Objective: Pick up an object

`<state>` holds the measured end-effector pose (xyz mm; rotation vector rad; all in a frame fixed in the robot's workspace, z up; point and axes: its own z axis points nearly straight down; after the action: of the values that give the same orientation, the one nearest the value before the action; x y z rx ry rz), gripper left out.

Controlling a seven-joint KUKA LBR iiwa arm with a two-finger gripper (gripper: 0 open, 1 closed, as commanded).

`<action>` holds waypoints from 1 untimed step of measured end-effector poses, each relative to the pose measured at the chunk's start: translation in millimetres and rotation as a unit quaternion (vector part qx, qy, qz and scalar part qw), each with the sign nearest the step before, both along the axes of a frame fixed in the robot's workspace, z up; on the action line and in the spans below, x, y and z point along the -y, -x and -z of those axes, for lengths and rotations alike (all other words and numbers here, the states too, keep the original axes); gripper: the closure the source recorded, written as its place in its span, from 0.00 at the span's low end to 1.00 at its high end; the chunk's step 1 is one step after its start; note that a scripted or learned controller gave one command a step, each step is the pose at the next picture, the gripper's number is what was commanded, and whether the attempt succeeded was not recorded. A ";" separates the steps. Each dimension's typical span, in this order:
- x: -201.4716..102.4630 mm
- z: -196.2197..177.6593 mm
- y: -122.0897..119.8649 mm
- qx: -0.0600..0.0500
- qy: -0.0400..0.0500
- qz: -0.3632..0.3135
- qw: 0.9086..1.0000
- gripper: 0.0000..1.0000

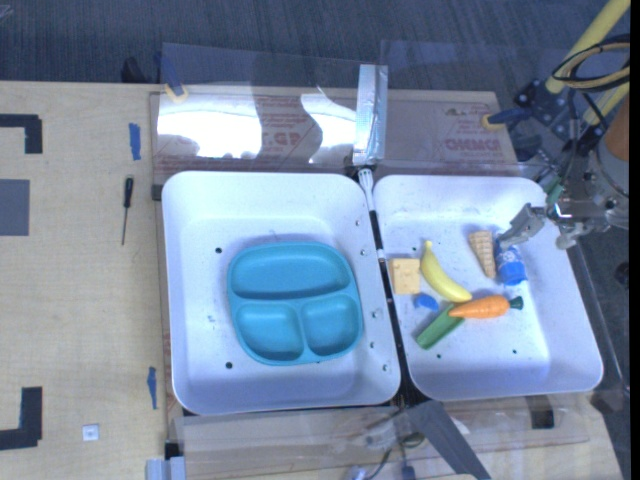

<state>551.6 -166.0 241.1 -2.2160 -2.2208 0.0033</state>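
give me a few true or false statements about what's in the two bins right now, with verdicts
1. The blue three-compartment plastic tray lies in the left white bin. True.
2. The yellow toy banana lies in the left bin. False: it lies in the right white bin.
3. The orange toy carrot lies beside the green toy vegetable. True.
4. The tray holds the carrot. False: its compartments hold nothing.
5. The gripper is over the right bin's upper right part. True.
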 end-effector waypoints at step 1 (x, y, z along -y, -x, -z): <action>7.4 144.6 -18.2 0.004 0.001 -0.025 1.000 0.00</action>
<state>569.8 -173.4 96.5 -2.1656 -2.2804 -0.0018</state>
